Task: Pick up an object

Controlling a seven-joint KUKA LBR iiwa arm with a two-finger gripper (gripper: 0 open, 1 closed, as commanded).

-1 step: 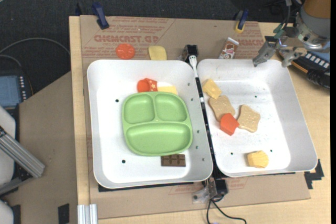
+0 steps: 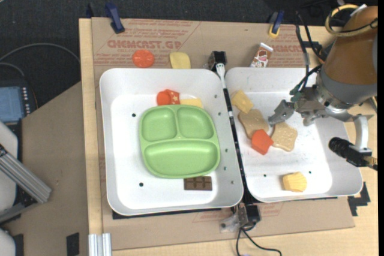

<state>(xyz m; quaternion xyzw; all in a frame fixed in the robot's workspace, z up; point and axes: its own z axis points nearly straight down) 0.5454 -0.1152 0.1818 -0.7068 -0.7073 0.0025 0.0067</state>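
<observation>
My gripper (image 2: pixel 294 116) hangs over the middle of the right bin (image 2: pixel 336 186), open, its grey fingers (image 2: pixel 279 111) spread with nothing between them. Just below it lies a tan cracker (image 2: pixel 285 137), with an orange-red block (image 2: pixel 261 142) touching the cracker's left side. A second tan piece (image 2: pixel 252 122) and a pale yellow piece (image 2: pixel 242 101) lie further left, near the bin's wall. At the bin's front sits a yellow cheese wedge (image 2: pixel 294 181), apart from the others.
The left bin (image 2: pixel 117 129) holds a green divided plate (image 2: pixel 179 139), a red item (image 2: pixel 168 97), a yellow piece (image 2: pixel 192 102) and a chocolate bar (image 2: pixel 198 183). Behind the bins lie an orange disc (image 2: pixel 143 58), a yellow chunk (image 2: pixel 179 60) and a small carton (image 2: pixel 261 55).
</observation>
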